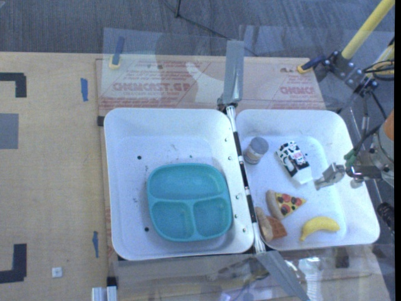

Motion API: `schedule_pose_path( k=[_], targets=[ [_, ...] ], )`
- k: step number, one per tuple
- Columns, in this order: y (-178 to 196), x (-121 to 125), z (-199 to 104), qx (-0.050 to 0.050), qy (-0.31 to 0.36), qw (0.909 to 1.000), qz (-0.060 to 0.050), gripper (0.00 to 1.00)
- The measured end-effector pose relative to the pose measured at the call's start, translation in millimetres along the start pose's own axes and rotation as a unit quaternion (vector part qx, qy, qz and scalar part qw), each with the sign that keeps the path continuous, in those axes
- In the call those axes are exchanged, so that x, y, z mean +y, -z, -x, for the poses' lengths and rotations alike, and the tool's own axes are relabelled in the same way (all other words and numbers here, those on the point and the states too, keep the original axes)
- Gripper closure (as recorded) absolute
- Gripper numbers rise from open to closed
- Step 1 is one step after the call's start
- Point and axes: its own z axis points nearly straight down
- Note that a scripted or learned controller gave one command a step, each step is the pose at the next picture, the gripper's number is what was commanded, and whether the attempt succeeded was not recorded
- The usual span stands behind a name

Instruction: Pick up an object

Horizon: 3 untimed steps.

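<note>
The right bin [351, 137] holds several small items. A black-and-white patterned carton [293, 160] lies near its middle, with a grey cylinder [255, 150] to its left. Lower down lie a toy pizza slice [285, 203], a brown bread piece [270, 225] and a yellow banana [319, 226]. My gripper [330, 175] reaches in from the right edge and hangs just right of the carton, above the bin floor. Nothing shows between its fingers.
The left bin [125, 137] carries a teal divided tray [188, 201]. A metal strip [234, 74] runs up from the wall between the bins. Cables and a yellow rod [369, 24] crowd the upper right corner.
</note>
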Motion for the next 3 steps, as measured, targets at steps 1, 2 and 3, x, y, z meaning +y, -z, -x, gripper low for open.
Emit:
schedule_pose_path(
  k=[1,2,3],
  targets=[
    [-86,51,-31,0.000,0.050,0.9988,0.000,0.00],
    [-131,134,-44,-0.001,0.012,0.9999,0.003,0.00],
    [-120,135,-44,-0.002,0.012,0.9999,0.006,1.00]
  ],
)
